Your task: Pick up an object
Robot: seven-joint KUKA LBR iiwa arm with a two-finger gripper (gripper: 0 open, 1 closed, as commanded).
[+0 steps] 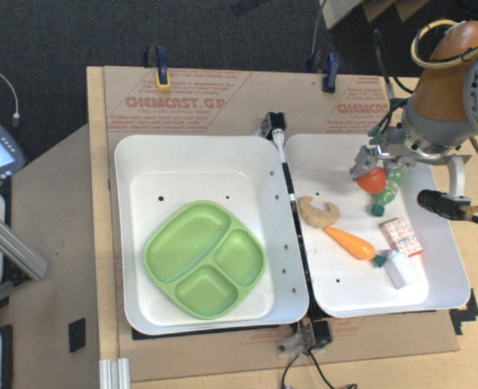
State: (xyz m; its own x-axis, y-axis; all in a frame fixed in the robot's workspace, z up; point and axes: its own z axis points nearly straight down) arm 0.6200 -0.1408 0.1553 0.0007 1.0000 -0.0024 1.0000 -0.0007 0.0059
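My gripper (pixel 378 167) hangs low over the far part of the right bin (pixel 433 298), directly above a red round object (pixel 372 182) and touching or nearly touching its top. A teal-green bottle-like thing (pixel 382 200) lies just right of and below the red object. Nearer the front lie an orange carrot (pixel 349 242), a beige curved piece (pixel 318 211), a pink-and-white box (pixel 401 235) and a small white-grey item (pixel 396 269). Whether the red object is gripped is hidden by the wrist.
The left bin (pixel 134 217) holds a green divided plate (pixel 205 258). A black bar (pixel 288 193) runs along the seam between the bins. Blue clamps (pixel 161 61) sit at the cardboard's far edge. The arm's orange band (pixel 454 55) rises at the right.
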